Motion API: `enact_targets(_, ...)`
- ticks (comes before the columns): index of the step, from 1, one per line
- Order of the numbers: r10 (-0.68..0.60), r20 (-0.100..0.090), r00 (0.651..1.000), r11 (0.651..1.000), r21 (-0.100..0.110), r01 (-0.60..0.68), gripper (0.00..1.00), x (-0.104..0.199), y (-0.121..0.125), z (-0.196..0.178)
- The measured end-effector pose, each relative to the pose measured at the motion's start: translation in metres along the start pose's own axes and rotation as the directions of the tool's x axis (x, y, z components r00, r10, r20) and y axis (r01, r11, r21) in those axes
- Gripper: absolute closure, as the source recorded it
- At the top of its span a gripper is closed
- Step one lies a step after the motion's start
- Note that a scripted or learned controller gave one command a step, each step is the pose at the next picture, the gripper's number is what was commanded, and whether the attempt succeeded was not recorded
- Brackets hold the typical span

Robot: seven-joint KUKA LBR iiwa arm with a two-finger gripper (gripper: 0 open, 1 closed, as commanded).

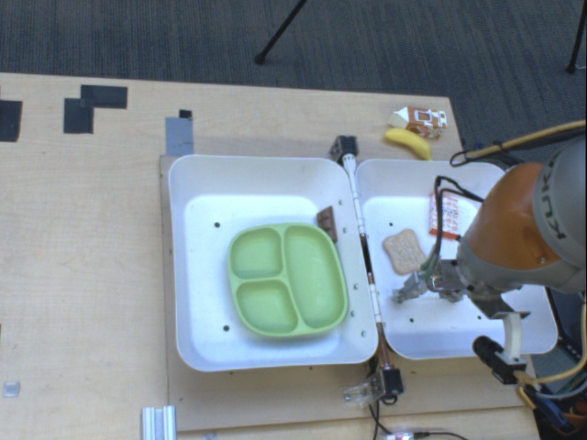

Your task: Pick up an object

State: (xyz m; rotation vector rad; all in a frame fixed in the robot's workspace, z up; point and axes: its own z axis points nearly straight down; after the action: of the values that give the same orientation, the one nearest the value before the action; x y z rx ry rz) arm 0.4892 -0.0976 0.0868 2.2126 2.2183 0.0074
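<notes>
Dark grey carpet [183, 16] fills the top of the camera view, crossed by a thin black stand leg [292, 18]. Below it spreads a pale wooden bench [83, 273] carrying a few dark patches at its left and two shallow white bins side by side. In the left bin [197, 273] lies a green divided plate [287, 280] with three compartments, and a small brown piece [326, 218] sits just beside the plate's upper right corner, against the wall between the bins. Over the right bin [390, 333] reaches the grey arm [537, 236], its orange band above the wrist. A red and white packet [444, 216] lies near the bin's upper part, partly covered by the arm. A tan, toast-like slice [403, 250] rests flat on the bin floor, left of the wrist. The gripper [410, 288] is low over the bin floor, its fingers slightly spread with nothing between them; the slice lies just above the fingertips in the view, apart from them. Beyond the bins, on the bench, a yellow banana [407, 141] lies next to a small carton [422, 117].
</notes>
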Motion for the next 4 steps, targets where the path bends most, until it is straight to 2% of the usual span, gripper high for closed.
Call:
enact_targets(1, -0.002, 0.000, 1.000, 1.000, -0.006, 0.002, 1.00, 0.000, 0.002, -0.011)
enact_targets(2, -0.002, 0.000, 1.000, 1.000, -0.005, 0.002, 0.00, 0.000, 0.002, -0.011)
enact_targets(3, -0.005, 0.000, 1.000, 1.000, -0.009, 0.005, 1.00, 0.001, 0.004, -0.022)
enact_targets(4, -0.005, -0.001, 1.000, 1.000, -0.009, 0.005, 0.00, 0.001, 0.004, -0.022)
